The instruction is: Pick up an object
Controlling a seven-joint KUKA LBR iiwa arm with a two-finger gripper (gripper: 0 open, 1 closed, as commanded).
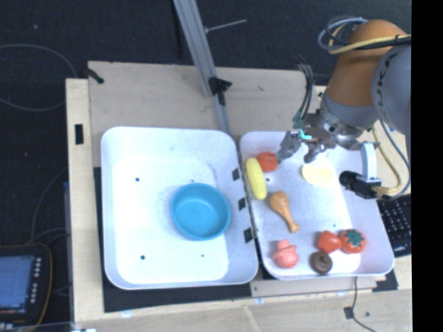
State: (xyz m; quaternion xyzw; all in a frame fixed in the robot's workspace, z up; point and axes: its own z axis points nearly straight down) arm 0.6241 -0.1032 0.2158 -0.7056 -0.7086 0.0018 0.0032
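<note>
The end effector (299, 146) hangs over the far part of the right bin (367, 265), its two fingers spread apart with nothing between them. One fingertip (285, 151) points down and to the camera's left, toward a small red piece (267, 162) that lies just beside it, near the bin's left wall. The other finger sits above a pale yellow flat piece (318, 175), which lies just on the near side of the end effector.

So the closest candidates flank the open fingers: the red piece to the left and slightly nearer the camera, the pale piece almost directly below and toward the camera. A judgement: either could be reached with a short move and a descent. The red piece is small and roundish, with no clear long axis.

A corn cob (256, 179) lies touching or nearly touching the red piece, its long axis running along the bin's left wall, so room on that side is tight. A chicken drumstick (284, 209) lies toward the middle, tilted, apart from both. Along the near edge sit a pink toy (284, 254), a brown ring (320, 261) and a tomato (341, 241), well away from the end effector.

The left bin (124, 185) holds a blue bowl (201, 211). Both bins rest on the worktop (138, 95), smooth white and shallow-walled.
</note>
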